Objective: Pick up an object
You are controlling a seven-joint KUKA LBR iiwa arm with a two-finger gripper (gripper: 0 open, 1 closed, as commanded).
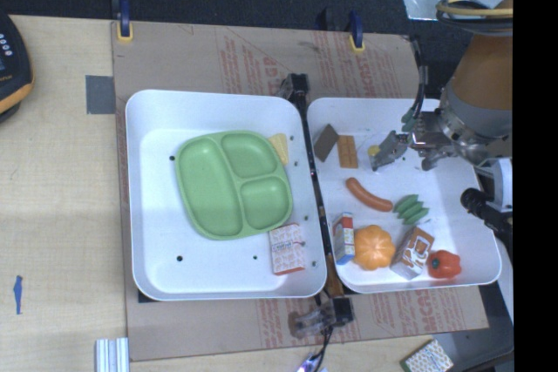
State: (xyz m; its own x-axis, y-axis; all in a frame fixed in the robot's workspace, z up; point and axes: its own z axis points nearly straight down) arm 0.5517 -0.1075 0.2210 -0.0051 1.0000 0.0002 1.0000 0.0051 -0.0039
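Observation:
My gripper (386, 152) hangs over the upper middle of the right bin (484, 274), reaching in from the right. Just to its left lie a brown block (347, 151) and a grey wedge (325, 142). Below it rests a red-brown sausage (369, 194), with a green pod-like vegetable (411, 207) to the right. Along the bin's front sit a red and white carton (344, 238), an orange pumpkin (375, 246), a brown box (413, 251) and a red tomato (444, 264).
The left bin (148, 213) holds a green divided plate (234, 183), a yellow piece (279, 148) at its upper right, and a small red and white packet (287, 248). A black clamp (296, 86) sits between the bins at the back.

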